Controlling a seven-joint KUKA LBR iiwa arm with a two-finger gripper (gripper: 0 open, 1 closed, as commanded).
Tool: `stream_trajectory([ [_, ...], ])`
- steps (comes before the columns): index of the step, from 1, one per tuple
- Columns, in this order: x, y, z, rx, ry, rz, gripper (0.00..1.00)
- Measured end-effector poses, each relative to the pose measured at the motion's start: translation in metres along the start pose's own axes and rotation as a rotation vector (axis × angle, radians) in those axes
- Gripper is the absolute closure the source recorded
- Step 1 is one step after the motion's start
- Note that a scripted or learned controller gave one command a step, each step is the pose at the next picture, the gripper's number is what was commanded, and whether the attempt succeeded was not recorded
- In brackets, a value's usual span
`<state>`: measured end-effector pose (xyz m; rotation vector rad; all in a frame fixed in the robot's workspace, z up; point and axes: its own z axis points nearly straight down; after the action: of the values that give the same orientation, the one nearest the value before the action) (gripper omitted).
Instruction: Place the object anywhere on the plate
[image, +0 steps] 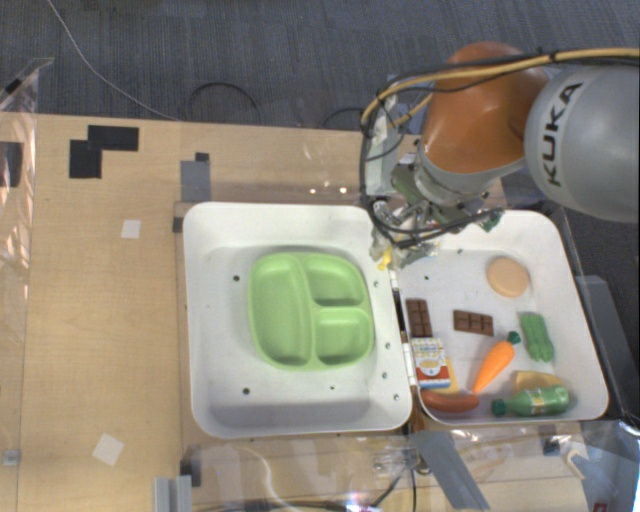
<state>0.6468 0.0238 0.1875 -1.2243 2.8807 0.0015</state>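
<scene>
Here, fingers (385, 256) hidden, plate (308, 308) left

Words you can read

The big grey arm (585, 140) has "KUKA" on it in black letters. The small carton (431, 363) in the right bin (560, 240) has a picture label, but its words are too tiny to read.
</scene>
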Motion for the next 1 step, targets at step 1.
stream_trajectory([
  [1,-0.0080,0.0854,0.0001,-0.002,0.000,-0.056,1.00],
])
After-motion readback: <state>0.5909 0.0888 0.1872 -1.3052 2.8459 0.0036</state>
